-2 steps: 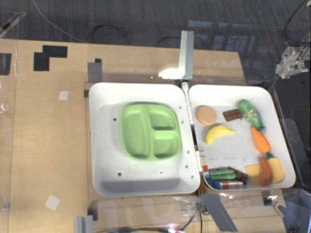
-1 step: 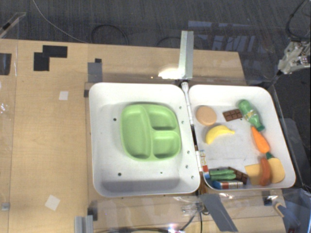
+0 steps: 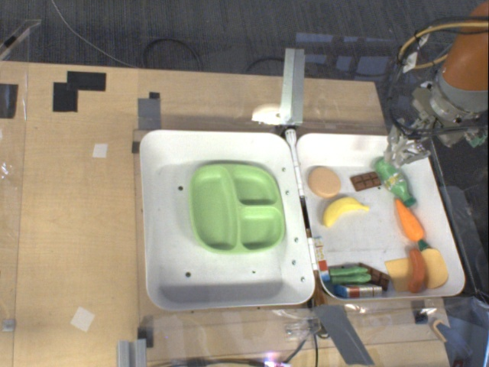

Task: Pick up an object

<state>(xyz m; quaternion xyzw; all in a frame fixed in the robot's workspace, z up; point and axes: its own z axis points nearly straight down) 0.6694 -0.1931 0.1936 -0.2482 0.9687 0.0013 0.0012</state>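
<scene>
The right bin (image 3: 447, 205) holds several small items. A green bottle (image 3: 396, 182) lies near its far right wall, with a brown chocolate bar (image 3: 365, 180) and a round tan cookie (image 3: 325, 180) to its left. A yellow banana (image 3: 344, 209) lies below the cookie. An orange carrot (image 3: 409, 220) lies slantwise under the bottle. My gripper (image 3: 403, 151) hangs at the bin's far right corner, just above the bottle's top end, with nothing seen held in it.
A green divided plate (image 3: 235, 206) lies in the left bin (image 3: 157, 228). At the right bin's near edge are a sausage on a yellow bun (image 3: 417, 270) and a bundle of markers (image 3: 353, 275). A metal post (image 3: 292, 90) stands behind the divider.
</scene>
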